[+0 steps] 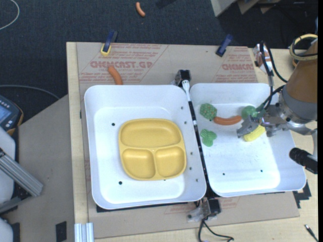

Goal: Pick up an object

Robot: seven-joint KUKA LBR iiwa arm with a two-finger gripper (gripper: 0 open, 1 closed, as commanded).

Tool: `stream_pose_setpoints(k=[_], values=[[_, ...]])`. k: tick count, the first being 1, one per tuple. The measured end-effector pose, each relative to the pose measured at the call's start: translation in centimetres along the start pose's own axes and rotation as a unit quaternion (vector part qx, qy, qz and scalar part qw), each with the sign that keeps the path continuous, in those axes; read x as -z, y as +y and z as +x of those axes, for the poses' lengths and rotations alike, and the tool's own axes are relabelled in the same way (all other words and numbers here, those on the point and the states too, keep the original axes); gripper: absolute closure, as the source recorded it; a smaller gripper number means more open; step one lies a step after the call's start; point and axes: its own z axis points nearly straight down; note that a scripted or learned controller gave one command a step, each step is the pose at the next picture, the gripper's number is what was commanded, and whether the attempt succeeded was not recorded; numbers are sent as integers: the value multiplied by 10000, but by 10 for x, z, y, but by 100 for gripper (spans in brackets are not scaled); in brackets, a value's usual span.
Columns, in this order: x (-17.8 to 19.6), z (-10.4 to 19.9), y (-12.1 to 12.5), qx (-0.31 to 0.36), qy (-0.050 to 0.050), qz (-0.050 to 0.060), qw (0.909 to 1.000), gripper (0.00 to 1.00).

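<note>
From the camera above the bench, the gripper [251,129] hangs low over the upper right part of the right bin [252,178], its tips down against a small yellow toy [254,133] that lies directly beneath them. Whether the gripper is spread or pinched on that piece I cannot tell, since the wrist covers it. The orange hot dog toy [228,119] lies just to the camera's left of the gripper, its long axis running left to right, one end near a green broccoli-like toy [248,112] by the wrist. Counted in this bin: three green pieces, with one [207,110] at the hot dog's far end and one [207,136] below it, one orange, one yellow. The left bin [101,135] holds one yellow divided plate [151,148] with three compartments.
</note>
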Motion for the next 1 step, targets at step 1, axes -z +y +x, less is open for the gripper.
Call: stream_pose_setpoints(k=[1], values=[[7, 0, 3, 16, -12, -70, 10000, 0]])
